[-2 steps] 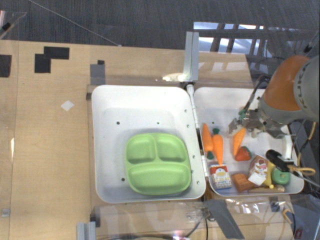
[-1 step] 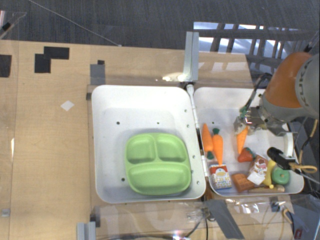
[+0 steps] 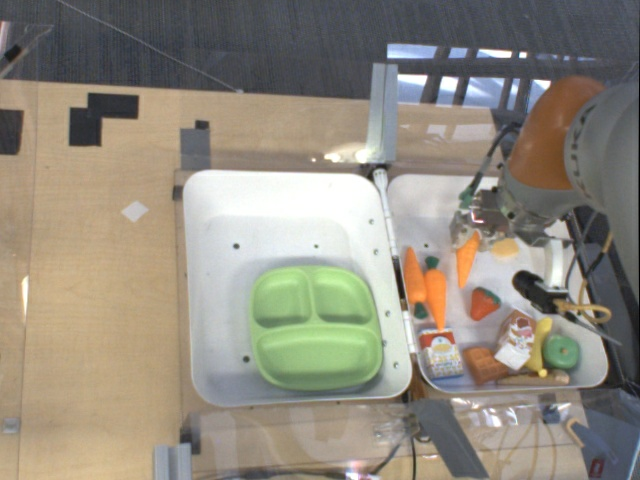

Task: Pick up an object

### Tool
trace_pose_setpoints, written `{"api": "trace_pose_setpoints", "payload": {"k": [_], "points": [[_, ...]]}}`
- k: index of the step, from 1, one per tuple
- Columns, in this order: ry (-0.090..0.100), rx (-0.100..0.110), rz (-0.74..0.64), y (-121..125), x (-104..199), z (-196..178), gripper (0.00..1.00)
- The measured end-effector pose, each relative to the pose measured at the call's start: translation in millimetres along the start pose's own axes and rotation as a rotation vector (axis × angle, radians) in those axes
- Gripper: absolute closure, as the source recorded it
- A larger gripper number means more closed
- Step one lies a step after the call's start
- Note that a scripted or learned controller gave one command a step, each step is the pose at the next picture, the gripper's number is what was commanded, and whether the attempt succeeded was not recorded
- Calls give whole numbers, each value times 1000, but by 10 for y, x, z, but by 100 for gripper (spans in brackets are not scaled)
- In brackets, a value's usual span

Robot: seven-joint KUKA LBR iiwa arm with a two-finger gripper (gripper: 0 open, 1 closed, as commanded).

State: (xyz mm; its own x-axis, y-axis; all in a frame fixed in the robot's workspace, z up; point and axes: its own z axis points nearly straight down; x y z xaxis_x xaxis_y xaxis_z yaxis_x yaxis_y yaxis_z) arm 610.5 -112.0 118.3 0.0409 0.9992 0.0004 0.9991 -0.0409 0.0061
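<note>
Small toy food carton (image 3: 441, 353) lies well below the pincer (image 3: 476, 218), which appears to grip an orange plastic carrot (image 3: 467, 256); lifting remains.

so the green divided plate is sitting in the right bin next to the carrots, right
Not quite: the green divided plate sits in the left bin, alone. The carrots lie in the right bin with the other toy food, under the gripper. The camera view shows it.
</note>
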Motion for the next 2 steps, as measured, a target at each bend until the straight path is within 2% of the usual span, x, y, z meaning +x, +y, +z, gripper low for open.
{"api": "trace_pose_setpoints", "payload": {"k": [1, 2], "points": [[1, 0, 101, 493, 761, -682, 100], [0, 0, 142, 552, 724, -1226, 100]]}}
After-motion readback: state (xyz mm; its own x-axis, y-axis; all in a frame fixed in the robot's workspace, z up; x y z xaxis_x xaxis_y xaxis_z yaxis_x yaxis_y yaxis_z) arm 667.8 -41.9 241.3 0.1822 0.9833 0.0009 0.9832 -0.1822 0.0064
